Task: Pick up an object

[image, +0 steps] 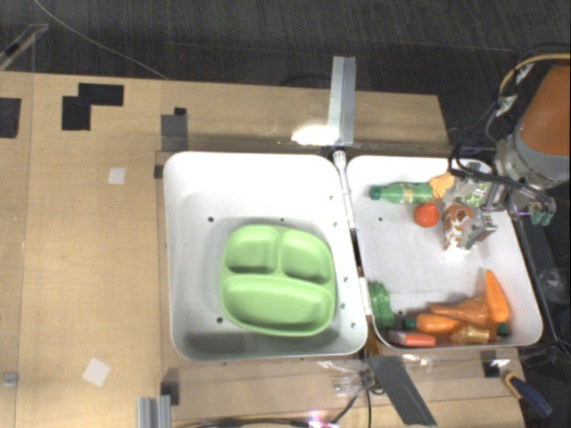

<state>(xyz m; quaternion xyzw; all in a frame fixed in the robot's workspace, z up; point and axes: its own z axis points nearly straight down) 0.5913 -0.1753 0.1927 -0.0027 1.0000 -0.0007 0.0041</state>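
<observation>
White plastic makes up both shallow bins, set side by side on the pale wooden counter (80,266). The left bin (192,194) carries a green divided tray (278,279) with three compartments, lying a little toward the bin's near side. The right bin (419,279) holds the loose objects.

Along its far wall lies a green bottle (400,192) on its side, and just past the bottle's right end sits a small yellowish piece (441,185). A red, tomato-like ball (426,214) rests just below the bottle's right end. In the near corner of that bin is a heap — an orange carrot (496,296) tilted upward at the right, further orange and yellow pieces (457,317) beside it, a green item (381,303) at the left against the dividing wall, and a thin red stick-like thing (412,338) along the near wall.

The grey arm with its orange band (544,119) comes in from the right, and the hand (464,226) hangs over the upper right part of the right bin, just right of the red ball. Brownish and white shapes show at its tip, but whether that is an object or part of the hand is not clear — I cannot tell if it is clenched or released, or grasping anything.

A metal post (343,101) stands behind the seam between the two bins.
</observation>
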